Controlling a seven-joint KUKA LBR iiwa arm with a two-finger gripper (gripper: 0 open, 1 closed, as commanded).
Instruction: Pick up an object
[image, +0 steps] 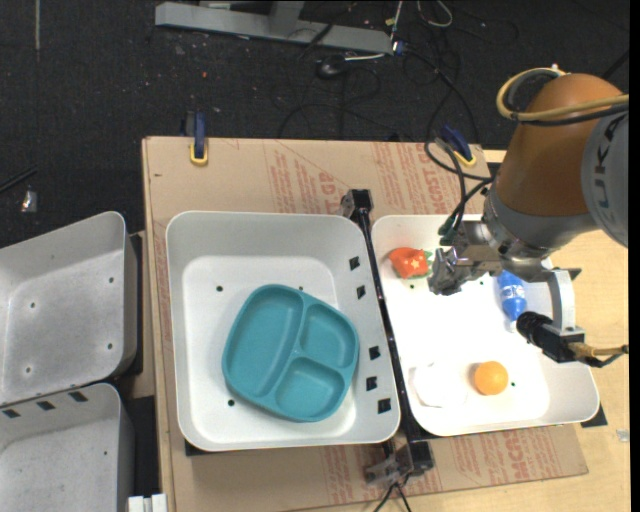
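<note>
In the right bin (570, 400) lie a red toy with a green top (406, 262) at the far left, a blue object (511, 298) partly under the arm, and an orange ball (490, 378) near the front. My gripper (443, 274) hangs low over the bin floor, just right of the red toy and close to it. Nothing shows as held. The arm's orange band and grey wrist hide the bin's far right part.
A teal divided plate (290, 352) lies in the left bin (190, 250). A pale white object (436, 386) rests next to the orange ball. A black divider with clips (375, 300) runs between the bins. Grey lids (60, 300) sit at the left.
</note>
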